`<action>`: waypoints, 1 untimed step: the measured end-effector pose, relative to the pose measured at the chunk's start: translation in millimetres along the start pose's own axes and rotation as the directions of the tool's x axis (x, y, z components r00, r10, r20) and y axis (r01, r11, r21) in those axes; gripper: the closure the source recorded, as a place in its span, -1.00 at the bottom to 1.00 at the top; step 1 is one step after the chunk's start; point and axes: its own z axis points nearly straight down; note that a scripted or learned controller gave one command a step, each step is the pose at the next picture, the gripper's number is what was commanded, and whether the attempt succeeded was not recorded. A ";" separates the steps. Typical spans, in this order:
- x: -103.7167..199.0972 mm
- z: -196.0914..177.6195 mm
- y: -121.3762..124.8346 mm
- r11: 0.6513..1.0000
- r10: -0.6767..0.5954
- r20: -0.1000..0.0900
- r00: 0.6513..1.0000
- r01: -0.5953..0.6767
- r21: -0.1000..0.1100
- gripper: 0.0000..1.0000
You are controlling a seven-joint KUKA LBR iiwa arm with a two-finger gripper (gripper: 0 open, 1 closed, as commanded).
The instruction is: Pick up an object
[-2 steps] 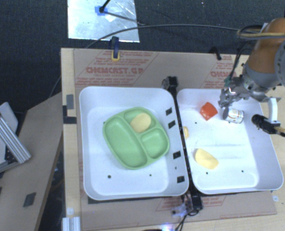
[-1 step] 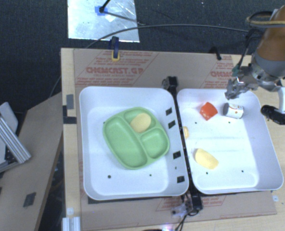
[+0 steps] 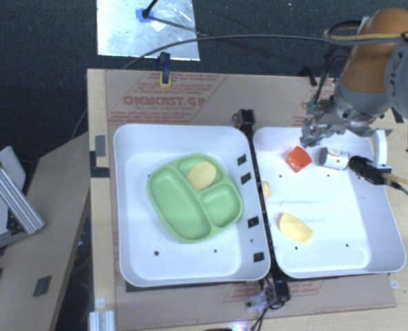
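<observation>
My worry from here is a miss: the gripper [image 3: 313,138] sits over the far side of the right bin [image 3: 376,243], just above and beside the red block [image 3: 298,158], and a straight drop from there could land a fingertip on the block's top or edge, so I'd nudge it away instead of closing around it. The small white cylinder [image 3: 335,158] lies just beside the block on its right, close enough that the fingers could catch both things, or push one against the other and pinch neither. The block is also near the bin's far wall, which leaves little room if it slides that way. I can't tell how far the fingers are spread; they read as a dark cluster against the arm from this slant, and I'd say, without much confidence, that nothing sits between them. I see no contact with the block, though the tips look very near it. A yellow piece [image 3: 295,227] lies well apart toward the near side of the same bin, and another yellow piece [image 3: 202,175] rests in one compartment of the green tray [image 3: 183,216] in the left bin [image 3: 138,254]
</observation>
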 end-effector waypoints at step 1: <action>61.6 -7.1 -7.2 1.000 -0.001 0.000 1.000 0.001 -0.001 1.00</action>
